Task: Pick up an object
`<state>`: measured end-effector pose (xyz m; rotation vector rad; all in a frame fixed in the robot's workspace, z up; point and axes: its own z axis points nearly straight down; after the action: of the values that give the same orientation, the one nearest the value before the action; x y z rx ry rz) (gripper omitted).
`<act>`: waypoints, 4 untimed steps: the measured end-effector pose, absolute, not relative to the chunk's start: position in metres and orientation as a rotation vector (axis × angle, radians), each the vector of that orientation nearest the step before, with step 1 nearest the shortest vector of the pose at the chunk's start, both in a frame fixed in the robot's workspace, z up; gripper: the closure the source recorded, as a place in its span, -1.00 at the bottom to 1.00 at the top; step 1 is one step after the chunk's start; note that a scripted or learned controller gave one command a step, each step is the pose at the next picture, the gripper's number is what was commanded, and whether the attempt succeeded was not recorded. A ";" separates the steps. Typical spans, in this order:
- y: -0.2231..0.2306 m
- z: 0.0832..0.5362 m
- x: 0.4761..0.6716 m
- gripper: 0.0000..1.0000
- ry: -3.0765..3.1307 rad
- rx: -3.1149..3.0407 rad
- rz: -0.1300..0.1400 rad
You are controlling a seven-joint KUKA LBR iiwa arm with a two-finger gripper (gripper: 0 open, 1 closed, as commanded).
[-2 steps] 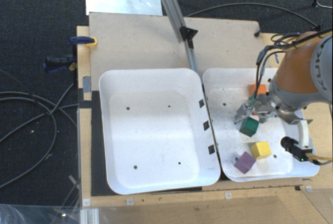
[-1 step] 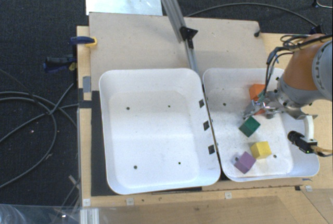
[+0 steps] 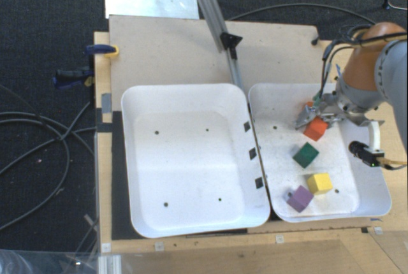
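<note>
In the right bin (image 3: 376, 202), near its upper middle, the orange block (image 3: 315, 130) is sitting tilted on the white floor, and my gripper (image 3: 310, 116) is hanging right over its upper left edge. I am reading this as the approach-and-close step of the pick: I am positioned on the block, but a lift is not yet evident, since the block's lower corner appears to be resting on the bin floor. My metal fingers (image 3: 305, 118) are showing as a splayed grey cluster touching the block's top; I cannot tell from this angle how wide they are standing or whether the block is actually sitting between them, so I am not logging a grasp. The block itself is looking like a small cube, bright orange-red, matte, with one face turned toward the camera and its edges skewed to the bin walls. My judgement for the next move: I am needing to centre the fingers across two opposite faces, close firmly, then rise straight up; a skewed cube is liable to twist out on an off-centre pinch. Just below it the green block (image 3: 306, 155) is lying apart from the orange one, and farther down the yellow block (image 3: 320, 183) and purple block (image 3: 299, 198) are sitting near each other. The left bin (image 3: 134, 139) is lying alongside.
</note>
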<state>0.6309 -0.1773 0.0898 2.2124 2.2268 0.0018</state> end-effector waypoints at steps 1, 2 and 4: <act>-0.165 0.089 0.611 -1.00 2.226 2.218 -0.003; -0.165 0.099 0.613 1.00 2.229 2.212 -0.003; -0.010 0.192 0.525 1.00 2.235 2.206 0.008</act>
<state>0.5253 -0.0097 0.1925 2.2062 2.2347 0.0081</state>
